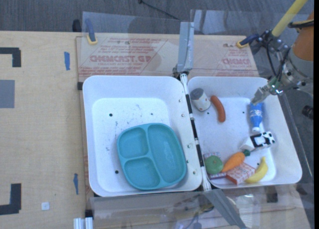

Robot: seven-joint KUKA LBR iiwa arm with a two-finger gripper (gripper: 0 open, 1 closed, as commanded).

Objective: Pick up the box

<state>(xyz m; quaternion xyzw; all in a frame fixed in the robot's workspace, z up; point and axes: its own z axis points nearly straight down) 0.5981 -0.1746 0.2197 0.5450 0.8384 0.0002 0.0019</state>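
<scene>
The box is small and red-orange, lying flat near the front edge of the right bin. It sits between a carrot and a banana. My gripper hangs over the bin's far right part, just above the top end of a blue tube. It is well behind the box and apart from it, with nothing visibly held.
The right bin also holds a green apple, a black-and-white toy, a sausage and a grey cup. A teal divided plate lies in the left bin. Cables and a yellow rod crowd the upper right.
</scene>
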